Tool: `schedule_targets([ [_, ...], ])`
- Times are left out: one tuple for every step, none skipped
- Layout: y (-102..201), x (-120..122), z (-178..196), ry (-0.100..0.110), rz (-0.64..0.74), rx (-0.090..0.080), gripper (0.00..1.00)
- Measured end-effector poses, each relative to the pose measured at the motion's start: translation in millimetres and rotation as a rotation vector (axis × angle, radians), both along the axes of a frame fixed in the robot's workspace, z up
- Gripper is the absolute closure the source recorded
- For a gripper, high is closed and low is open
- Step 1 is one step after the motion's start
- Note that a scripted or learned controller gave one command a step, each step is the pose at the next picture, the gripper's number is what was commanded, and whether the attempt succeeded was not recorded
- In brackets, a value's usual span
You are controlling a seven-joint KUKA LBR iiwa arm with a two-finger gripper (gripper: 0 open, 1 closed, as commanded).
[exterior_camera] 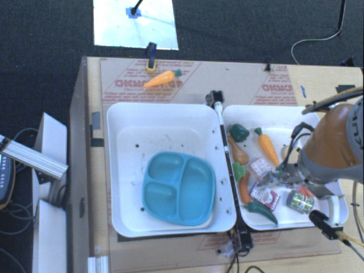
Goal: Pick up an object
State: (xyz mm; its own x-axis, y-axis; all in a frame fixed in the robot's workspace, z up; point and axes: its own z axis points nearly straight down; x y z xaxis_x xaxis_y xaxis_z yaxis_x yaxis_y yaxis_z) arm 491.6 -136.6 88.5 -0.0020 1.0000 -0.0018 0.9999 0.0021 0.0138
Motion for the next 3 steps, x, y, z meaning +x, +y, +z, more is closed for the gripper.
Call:
schedule_targets([
  [-23,74,-3,0.011,0.001,0.001,0.0],
  [4,131,-4,0.01,0.003,0.002,0.0],
  [4,135,11,-0.001,0.008,0.0,1.0],
])
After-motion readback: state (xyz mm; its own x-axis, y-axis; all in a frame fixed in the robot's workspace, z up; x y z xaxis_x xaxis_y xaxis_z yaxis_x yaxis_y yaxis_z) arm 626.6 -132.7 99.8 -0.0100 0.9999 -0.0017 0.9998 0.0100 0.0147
